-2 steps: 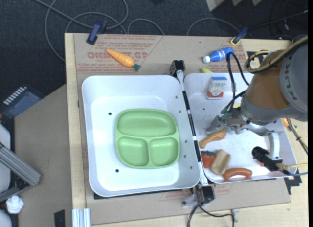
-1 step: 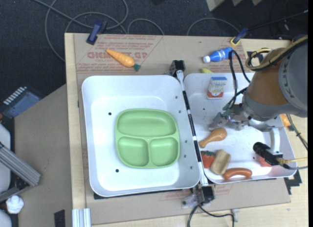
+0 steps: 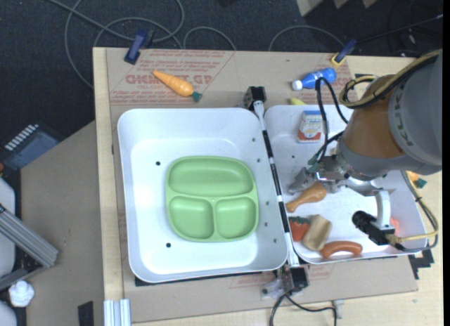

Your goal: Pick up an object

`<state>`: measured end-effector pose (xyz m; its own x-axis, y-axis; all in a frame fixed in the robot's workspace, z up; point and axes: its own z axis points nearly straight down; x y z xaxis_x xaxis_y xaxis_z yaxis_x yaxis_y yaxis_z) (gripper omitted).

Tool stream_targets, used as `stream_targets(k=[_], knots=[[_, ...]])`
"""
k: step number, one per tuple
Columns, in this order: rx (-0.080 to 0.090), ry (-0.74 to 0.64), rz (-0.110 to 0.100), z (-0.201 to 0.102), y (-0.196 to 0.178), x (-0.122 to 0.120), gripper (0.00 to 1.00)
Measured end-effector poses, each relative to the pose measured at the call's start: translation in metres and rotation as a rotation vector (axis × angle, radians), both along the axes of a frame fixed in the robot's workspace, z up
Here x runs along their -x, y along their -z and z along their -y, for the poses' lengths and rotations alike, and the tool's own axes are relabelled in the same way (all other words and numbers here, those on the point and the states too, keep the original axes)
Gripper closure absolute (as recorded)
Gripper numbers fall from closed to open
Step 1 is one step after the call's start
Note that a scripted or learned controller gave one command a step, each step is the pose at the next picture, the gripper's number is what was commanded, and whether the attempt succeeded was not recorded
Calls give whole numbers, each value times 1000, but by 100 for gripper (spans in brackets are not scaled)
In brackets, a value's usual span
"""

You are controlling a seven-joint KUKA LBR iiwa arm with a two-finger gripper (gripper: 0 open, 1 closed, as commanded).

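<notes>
The arm [image 3: 380, 131] reaches low into the right bin [image 3: 295, 124], because the toys lie there. The gripper [image 3: 318, 177] sits just above a drumstick [image 3: 308, 196]. I cannot tell its grip.

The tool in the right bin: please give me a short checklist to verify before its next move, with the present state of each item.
1. Tool is over the right bin: ok.
2. Drumstick toy lies next to the tool: ok.
3. Drumstick toy is between the fingers: cannot tell.
4. Neighbours crowd the grasp, bread piece close below: not ok.
5. Green divided plate in the left bin is away from the arm: ok.
</notes>
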<state>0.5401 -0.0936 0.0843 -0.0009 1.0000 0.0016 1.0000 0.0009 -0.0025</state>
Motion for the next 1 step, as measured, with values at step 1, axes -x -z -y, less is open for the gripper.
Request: stream_targets(k=[1], knots=[[1,1,2,1,-10,0,100]])
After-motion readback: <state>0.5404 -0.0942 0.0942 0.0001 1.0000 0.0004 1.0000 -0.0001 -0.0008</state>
